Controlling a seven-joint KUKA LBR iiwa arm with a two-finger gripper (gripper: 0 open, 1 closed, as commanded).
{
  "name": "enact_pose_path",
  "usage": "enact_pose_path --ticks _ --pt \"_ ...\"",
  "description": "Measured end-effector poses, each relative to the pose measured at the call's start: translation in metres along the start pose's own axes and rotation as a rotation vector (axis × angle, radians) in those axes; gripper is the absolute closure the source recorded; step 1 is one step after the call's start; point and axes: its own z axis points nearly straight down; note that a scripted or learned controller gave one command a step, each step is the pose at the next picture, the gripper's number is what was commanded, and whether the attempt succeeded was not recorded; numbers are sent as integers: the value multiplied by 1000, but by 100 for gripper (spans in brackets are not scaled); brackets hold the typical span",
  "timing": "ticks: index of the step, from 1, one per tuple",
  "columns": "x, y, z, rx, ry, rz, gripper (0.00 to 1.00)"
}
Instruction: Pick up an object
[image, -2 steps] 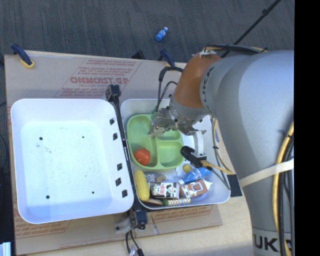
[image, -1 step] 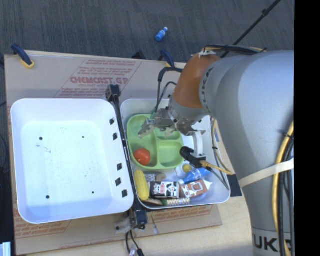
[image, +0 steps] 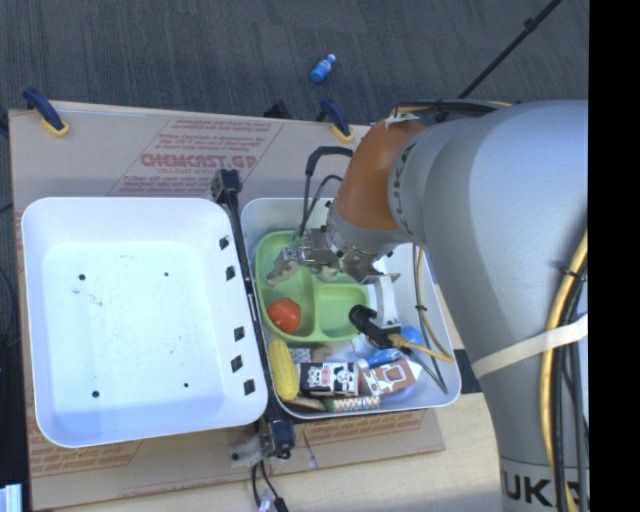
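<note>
Desk (image: 468, 450), seen from above at a slant, covered by a cardboard sheet (image: 200, 150) with red print

1. Left bin (image: 130, 310): shallow, white, at 9 o'clock of the view; a few small dark dots on its floor
2. Right bin (image: 275, 212): shallow, white, touching the left bin along a row of black clips (image: 238, 300); its 3 o'clock half lies under the arm
3. Arm (image: 480, 220): grey, reaching in from 3 o'clock, orange band (image: 368, 185) above the wrist
4. Gripper (image: 305, 252): low over the 12 o'clock end of the green tray; whether it is open or closed cannot be told, and nothing is seen held in it
5. Green tray (image: 335, 298): lying flat in the middle of the right bin
6. Red-orange round thing (image: 285, 315): on the tray, at its 8 o'clock corner, apart from the gripper
7. Corn cob (image: 284, 368): yellow, at 7 o'clock of the right bin, against the wall beside the left bin
8. Black-and-white box (image: 330, 378): at 6 o'clock of the right bin, just beside the corn cob
9. Brown-and-white box (image: 392, 377): at 5 o'clock, next to the black-and-white box
10. Blue thing (image: 384, 356): just above the brown-and-white box; kind unclear
11. Striped stick (image: 352, 403): along the 6 o'clock wall, below both boxes
12. Blue clamps (image: 45, 110) (image: 335, 118): on the sheet's 12 o'clock edge
13. Small blue item (image: 321, 68): on the dark floor (image: 200, 50) at 12 o'clock, well apart from the bins
</note>
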Motion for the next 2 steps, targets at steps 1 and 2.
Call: enact_pose_path --ticks 1,2 --pt "1 44 0 0 1 2 0" --pt "-8 -34 -1 -2 -2 0 0"
